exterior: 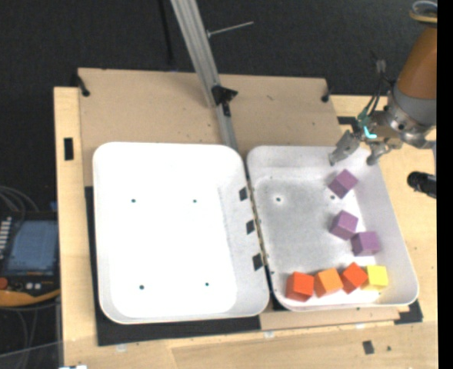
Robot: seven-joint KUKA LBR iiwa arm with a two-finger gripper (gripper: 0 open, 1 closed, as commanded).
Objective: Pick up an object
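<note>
In the right bin (288, 229) lie three purple cubes: one (344, 182) near the top, one (344, 224) below it and one (366, 242) lower right. Along the bin's front wall sit a row of orange-red cubes (301, 285), (328, 280), (354, 276) and a yellow cube (378, 275). My gripper (357, 152) hangs open above the bin's top right corner, just above the top purple cube, with nothing between its fingers.
The left bin (172, 229) stands beside the right one. A metal pole (203, 60) slants from the top down to the gap between the bins. A screen device (30, 248) with cables lies left of the bench.
</note>
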